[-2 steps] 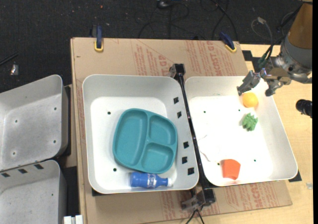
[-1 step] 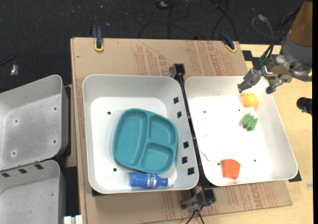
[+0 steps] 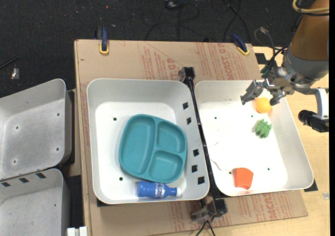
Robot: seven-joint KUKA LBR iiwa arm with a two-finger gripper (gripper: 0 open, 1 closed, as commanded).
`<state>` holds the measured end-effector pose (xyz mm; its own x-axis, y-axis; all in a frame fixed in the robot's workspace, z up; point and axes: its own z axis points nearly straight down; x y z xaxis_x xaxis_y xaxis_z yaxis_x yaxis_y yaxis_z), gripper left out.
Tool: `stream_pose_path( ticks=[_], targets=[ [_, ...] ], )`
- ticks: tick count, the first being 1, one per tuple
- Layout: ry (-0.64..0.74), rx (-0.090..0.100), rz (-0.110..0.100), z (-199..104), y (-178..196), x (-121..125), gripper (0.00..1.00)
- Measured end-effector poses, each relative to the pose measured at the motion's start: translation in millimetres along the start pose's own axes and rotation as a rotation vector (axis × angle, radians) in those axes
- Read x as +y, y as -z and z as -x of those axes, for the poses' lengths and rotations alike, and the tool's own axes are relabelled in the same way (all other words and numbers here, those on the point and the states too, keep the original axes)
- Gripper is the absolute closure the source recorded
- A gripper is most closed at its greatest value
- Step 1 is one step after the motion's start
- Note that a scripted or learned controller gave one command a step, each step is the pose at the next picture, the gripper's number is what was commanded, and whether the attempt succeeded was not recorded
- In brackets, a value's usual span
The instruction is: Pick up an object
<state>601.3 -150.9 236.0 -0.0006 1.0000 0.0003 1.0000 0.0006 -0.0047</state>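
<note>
The right bin (image 3: 230, 188) holds a small orange ball (image 3: 262, 105) near its far right side, a green toy (image 3: 263, 128) just below it, and an orange cup (image 3: 242, 177) near the front wall. My gripper (image 3: 264, 93) hangs over the far right of this bin, its two dark fingers spread open on either side of the orange ball and a little above it. Nothing sits between the fingers. The left bin (image 3: 99, 125) holds a teal divided plate (image 3: 153, 148) and a blue bottle (image 3: 156, 190) lying along its front wall.
A black divider (image 3: 196, 125) runs between the two bins. The bins rest on a cardboard sheet (image 3: 157, 57) clamped at the back. Two white lids (image 3: 31, 125) lie to the left of the bench. Cables trail across the dark floor behind.
</note>
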Motion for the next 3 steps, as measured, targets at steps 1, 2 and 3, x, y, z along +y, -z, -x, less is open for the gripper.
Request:
stream_pose_path(
  ticks=[1, 2, 3],
  targets=[
    [-0.002, 0.000, -0.001, 7, -59, 4, 0.00],
    [-0.002, 0.000, 0.000, 14, -120, 4, 0.00],
    [-0.002, -0.001, 0.006, 14, -106, 6, 1.00]
  ],
)
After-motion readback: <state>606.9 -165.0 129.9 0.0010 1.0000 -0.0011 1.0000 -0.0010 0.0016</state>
